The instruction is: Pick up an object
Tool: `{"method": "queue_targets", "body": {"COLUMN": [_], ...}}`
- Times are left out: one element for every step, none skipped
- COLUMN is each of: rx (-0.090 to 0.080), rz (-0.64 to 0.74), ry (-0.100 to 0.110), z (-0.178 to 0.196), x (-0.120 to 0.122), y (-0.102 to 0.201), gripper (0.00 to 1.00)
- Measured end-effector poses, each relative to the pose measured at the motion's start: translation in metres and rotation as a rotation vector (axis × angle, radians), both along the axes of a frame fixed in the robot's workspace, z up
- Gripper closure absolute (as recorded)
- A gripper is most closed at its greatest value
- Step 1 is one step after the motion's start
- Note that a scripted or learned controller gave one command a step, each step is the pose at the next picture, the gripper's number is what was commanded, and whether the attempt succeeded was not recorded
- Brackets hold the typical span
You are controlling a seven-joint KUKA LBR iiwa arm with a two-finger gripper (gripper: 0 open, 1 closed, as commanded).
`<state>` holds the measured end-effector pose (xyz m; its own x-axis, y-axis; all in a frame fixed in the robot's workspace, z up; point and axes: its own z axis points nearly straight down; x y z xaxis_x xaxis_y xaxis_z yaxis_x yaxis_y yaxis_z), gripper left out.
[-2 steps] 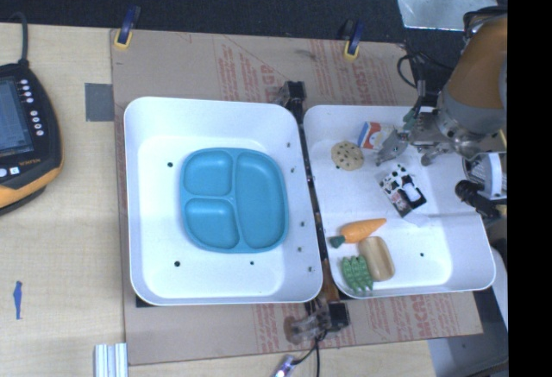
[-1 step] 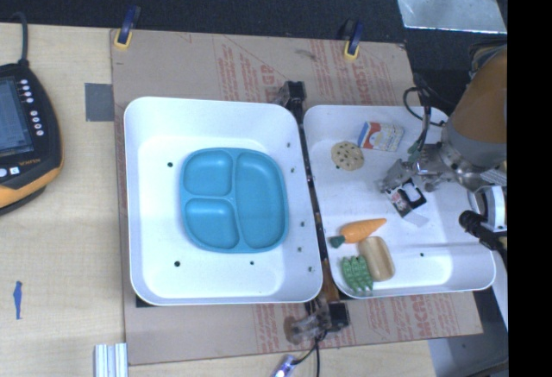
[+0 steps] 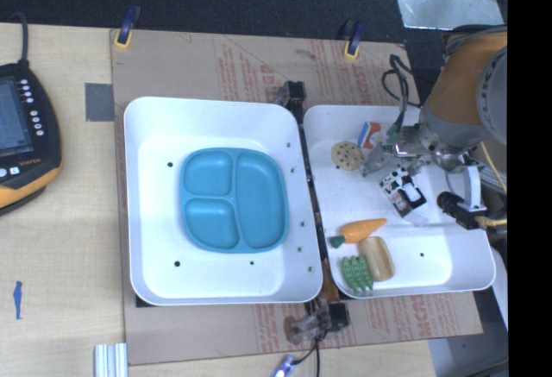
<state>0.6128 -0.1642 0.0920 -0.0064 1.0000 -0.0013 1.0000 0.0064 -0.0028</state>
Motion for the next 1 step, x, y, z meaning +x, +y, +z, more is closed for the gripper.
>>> {"method": "queue_targets", "body": {"rx": [0.002], "rz": [-0.003], "ry": [0.000], "z": [0.0002], "x": [0.0436], "y": [0.0142], "gripper": [0.00]}}
